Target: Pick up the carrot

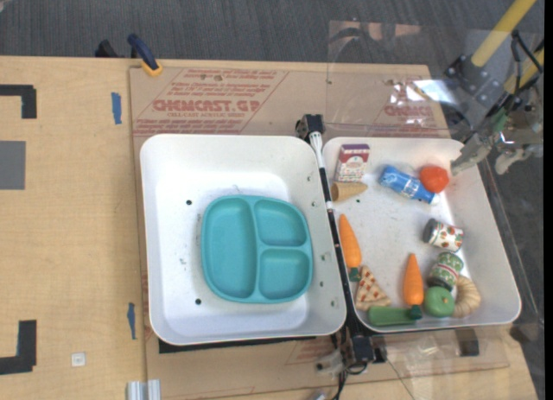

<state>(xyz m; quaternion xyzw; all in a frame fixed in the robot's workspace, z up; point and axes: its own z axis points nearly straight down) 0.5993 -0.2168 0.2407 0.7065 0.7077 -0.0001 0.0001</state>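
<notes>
Two orange carrots lie in the right bin [501,243]. One carrot [348,241] rests along the bin's left wall, pointing toward the back. The other carrot [413,279] lies near the front, next to a green apple [438,301]. My gripper [486,146] hangs over the bin's far right corner, just right of an orange-red ball [435,177]. It is well away from both carrots and touches neither.
The right bin also holds a blue bottle [406,182], a white carton [352,163], a pizza slice [371,286], a green cucumber [393,314], a small printed cup [443,236] and a tan ring [467,295]. The left bin [164,217] holds a teal divided plate [257,249].
</notes>
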